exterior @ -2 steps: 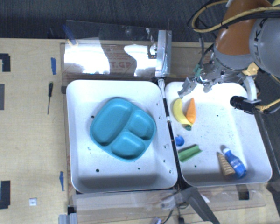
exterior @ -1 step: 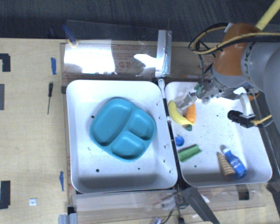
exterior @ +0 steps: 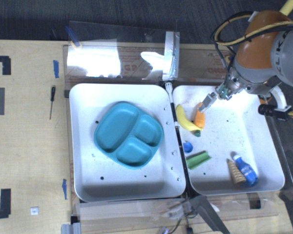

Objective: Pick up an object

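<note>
Orange carrot (exterior: 199, 119) beside banana (exterior: 185, 120) in right bin (exterior: 263, 145); hand (exterior: 206, 103) poised just above, finger state indiscernible. Nothing lifted yet; grasp and raise remain.

Single fixed camera, mounted above the counter (exterior: 24, 130), looking down at a slant. Both white bins sit in frame side by side: left bin (exterior: 83, 179) near centre, right bin (exterior: 268, 150) toward the right side. Far edge of the counter lies at the top, with dark floor (exterior: 112, 4) beyond it; near edge at the bottom. Arm (exterior: 263, 52) enters from upper right. Medium range: whole bins visible, small items legible.
</note>
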You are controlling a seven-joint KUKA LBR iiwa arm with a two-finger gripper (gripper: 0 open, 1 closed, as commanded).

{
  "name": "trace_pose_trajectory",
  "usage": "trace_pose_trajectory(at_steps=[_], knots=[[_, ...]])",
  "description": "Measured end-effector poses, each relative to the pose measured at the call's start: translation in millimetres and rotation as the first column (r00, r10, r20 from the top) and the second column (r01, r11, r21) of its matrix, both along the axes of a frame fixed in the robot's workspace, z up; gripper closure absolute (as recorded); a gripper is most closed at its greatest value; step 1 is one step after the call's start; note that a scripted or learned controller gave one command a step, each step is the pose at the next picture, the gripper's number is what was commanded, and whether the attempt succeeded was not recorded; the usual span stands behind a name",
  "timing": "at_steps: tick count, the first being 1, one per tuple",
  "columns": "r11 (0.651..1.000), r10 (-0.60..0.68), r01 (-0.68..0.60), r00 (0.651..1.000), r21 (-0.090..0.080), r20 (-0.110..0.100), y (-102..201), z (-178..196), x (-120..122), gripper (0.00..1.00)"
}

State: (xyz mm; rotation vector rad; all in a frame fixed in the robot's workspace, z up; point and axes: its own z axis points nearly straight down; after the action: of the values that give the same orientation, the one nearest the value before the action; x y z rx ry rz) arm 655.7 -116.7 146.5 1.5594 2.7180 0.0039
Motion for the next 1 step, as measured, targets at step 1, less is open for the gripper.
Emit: trace_pose_trajectory(at_steps=[1], knots=[[0.995, 0.101, -0.101, 0.995, 0.000, 0.001, 36.6, 41.5, 0.5, 0.00]])
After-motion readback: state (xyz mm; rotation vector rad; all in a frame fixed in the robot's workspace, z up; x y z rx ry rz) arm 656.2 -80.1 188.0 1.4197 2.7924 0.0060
